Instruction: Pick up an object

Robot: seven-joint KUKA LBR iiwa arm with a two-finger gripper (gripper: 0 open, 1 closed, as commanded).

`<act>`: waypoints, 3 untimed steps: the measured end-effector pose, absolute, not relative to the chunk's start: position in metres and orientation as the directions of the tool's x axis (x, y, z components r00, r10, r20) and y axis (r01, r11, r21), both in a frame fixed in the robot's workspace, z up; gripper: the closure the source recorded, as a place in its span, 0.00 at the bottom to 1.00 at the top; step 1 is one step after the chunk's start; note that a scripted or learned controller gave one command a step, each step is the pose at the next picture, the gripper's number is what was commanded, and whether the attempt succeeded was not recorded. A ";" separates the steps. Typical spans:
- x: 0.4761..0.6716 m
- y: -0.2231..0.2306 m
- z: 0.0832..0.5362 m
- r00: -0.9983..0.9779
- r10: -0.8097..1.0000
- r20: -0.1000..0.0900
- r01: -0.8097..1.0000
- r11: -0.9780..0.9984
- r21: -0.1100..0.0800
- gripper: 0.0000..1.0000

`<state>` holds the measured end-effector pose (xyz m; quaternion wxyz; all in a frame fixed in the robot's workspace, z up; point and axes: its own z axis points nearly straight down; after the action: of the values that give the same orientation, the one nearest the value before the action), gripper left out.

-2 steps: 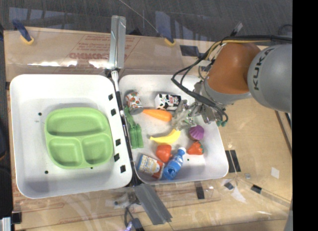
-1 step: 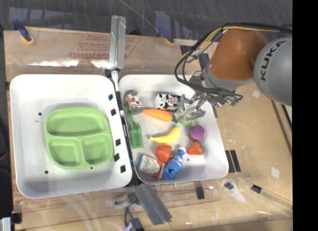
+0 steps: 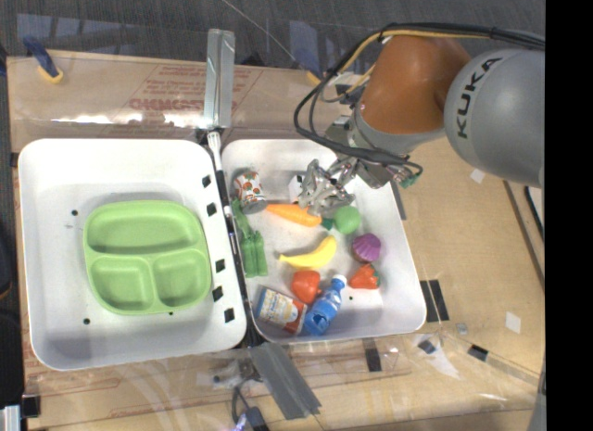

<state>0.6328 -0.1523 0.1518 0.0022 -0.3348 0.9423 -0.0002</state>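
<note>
- The carrot (image 3: pixel 295 215) lies in the right bin (image 3: pixel 408 272), just below the hand (image 3: pixel 321 190); whether that hand is wide or narrow, I cannot tell.
- It looks like light, stiff, smooth plastic; I would grip across its thick middle.
- Beside the carrot crowd a banana (image 3: pixel 312 253), a green ball (image 3: pixel 347 221) and a can (image 3: pixel 247 186), so room is tight.
- The surface (image 3: pixel 463 234) beyond the carrot's bin is brown board.
</note>
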 end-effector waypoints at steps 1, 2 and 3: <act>0.626 -0.209 0.175 -0.617 -0.787 -0.003 -0.787 0.617 -0.003 1.00; 0.634 -0.190 0.235 -0.874 -0.486 -0.006 -0.486 0.874 -0.005 1.00; 0.631 -0.139 0.163 -0.855 -0.519 0.002 -0.519 0.855 0.005 1.00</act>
<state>0.6306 -0.1393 0.1632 -0.0015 -0.2695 0.9630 0.0023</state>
